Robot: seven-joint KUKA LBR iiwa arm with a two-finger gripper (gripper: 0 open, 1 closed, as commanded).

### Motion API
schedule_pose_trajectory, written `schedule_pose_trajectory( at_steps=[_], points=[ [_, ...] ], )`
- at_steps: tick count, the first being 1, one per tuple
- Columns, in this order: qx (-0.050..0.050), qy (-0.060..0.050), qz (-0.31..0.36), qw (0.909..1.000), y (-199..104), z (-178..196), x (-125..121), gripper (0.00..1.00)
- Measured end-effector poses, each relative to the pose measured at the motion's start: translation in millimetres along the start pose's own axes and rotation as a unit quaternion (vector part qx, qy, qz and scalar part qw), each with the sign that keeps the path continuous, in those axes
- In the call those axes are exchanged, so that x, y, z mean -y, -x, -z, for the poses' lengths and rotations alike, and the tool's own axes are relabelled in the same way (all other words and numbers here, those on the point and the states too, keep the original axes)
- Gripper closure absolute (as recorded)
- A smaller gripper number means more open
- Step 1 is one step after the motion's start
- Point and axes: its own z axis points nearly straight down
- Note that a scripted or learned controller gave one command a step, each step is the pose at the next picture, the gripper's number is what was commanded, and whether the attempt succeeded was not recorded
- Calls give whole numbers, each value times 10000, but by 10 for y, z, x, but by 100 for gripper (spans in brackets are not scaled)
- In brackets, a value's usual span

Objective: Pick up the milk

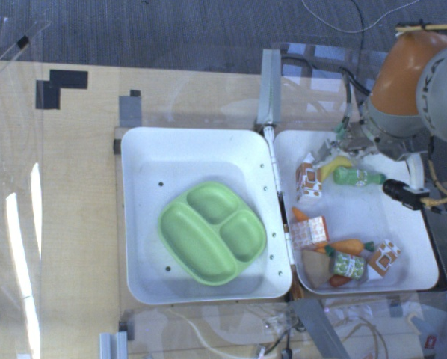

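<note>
Pale wooden bench (66, 223) nearest the camera, carrying two shallow white bins side by side. Well off to the view's left of the gripper, the left bin (141, 200) with a green divided plate (212, 232).

In the right bin (425, 275), farthest on the near side of the gripper: a green-labelled packet (348, 266) and a carrot (348, 247) touching it, with a small gabled carton (384, 256) just beside. Closer in, a red-and-white carton (309, 232). Just short of the gripper, a white-and-orange carton (308, 182), tilted. Print too small to tell which carton is the milk, but none is lifted.

Right under the gripper (341, 146), a banana (334, 169) and a green bottle (358, 176), touching. Cannot tell whether the gripper is spread or closed, and nothing seen in its grasp.

Behind it, the arm's orange band (399, 69), then grey carpet (171, 21).
</note>
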Motion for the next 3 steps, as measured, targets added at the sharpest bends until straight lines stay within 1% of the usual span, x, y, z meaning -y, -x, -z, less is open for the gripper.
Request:
schedule_pose_trajectory(
  at_steps=[1, 2, 3],
  points=[
    [24, 76, 818, 9966, -190, -452, -45, 0],
    [79, 196, 989, 9949, -156, -532, 69, 0],
    [79, 227, 992, 9948, -157, -398, 45, 100]
  ],
)
